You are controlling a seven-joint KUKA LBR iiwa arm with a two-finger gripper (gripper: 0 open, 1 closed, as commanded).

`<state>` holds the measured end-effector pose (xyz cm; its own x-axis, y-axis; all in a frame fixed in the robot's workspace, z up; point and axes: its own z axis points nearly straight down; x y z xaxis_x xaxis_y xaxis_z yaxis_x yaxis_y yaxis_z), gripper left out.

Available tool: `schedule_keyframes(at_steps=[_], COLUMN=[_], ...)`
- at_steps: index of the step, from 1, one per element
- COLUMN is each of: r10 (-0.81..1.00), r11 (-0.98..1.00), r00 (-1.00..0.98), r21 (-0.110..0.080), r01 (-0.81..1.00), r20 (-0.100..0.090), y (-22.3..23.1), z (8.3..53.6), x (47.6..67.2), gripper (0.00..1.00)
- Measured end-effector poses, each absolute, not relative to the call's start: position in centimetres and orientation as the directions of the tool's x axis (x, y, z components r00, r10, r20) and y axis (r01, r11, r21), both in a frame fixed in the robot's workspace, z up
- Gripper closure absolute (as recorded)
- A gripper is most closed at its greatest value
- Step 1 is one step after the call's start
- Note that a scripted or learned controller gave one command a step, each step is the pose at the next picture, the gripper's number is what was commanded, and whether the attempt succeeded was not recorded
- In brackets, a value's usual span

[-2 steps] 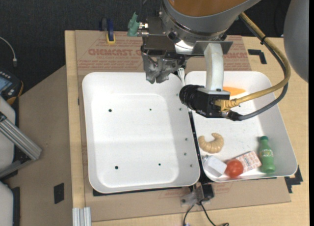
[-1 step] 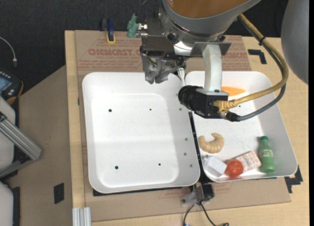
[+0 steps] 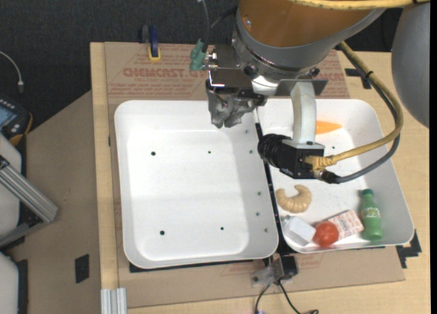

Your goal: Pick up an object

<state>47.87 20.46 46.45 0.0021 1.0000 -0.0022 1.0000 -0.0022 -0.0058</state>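
the end effector hangs over the left bin's far right corner, its state not discernible.

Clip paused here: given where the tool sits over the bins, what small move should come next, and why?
Probably shift the tool toward the right bin. It hangs by the left bin's far rim, while the croissant, tomato and green bottle all lie in the right one.

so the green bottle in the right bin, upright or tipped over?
Tipped over. The green bottle lies on its side on the right bin's floor, cap pointing away from the camera, beside the red-and-white packet.
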Motion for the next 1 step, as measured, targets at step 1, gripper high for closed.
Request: schedule_keyframes(at_steps=[1], r10=[1.0], r11=[-0.003], r00=[0.003], r21=[-0.017], r01=[1.0], r20=[-0.007], y=[19.51], z=[30.82], x=[48.09], gripper=[1.0])
